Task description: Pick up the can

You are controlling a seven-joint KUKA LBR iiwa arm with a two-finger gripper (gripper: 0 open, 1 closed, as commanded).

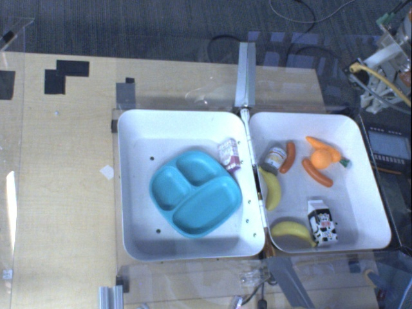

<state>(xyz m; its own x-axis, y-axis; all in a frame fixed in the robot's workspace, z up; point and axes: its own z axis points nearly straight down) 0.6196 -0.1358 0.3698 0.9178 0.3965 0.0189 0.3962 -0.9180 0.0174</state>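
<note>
Closest to cam is a banana (293,229) at the near edge of the right bin (376,201), w/ a small black & white carton (322,226) touching its right end. From my feed I can't tell if the hand is apart or together, so I'm placing stuff relative to other stuff instead.

Can (275,158) is in that same bin, far-left area, close to the divider wall. Looks tilted, grey top, label too small to read. A red sausage (288,156) sits right against it, and a 2nd banana (271,188) lies just below. Further right: an orange carrot-ish toy (325,154) and another sausage (317,172).

Left bin (129,192) has a blue divided plate (196,192) and a pinkish packet (229,154) by the divider. Both bins sit on the pale wood counter (64,172).
</note>
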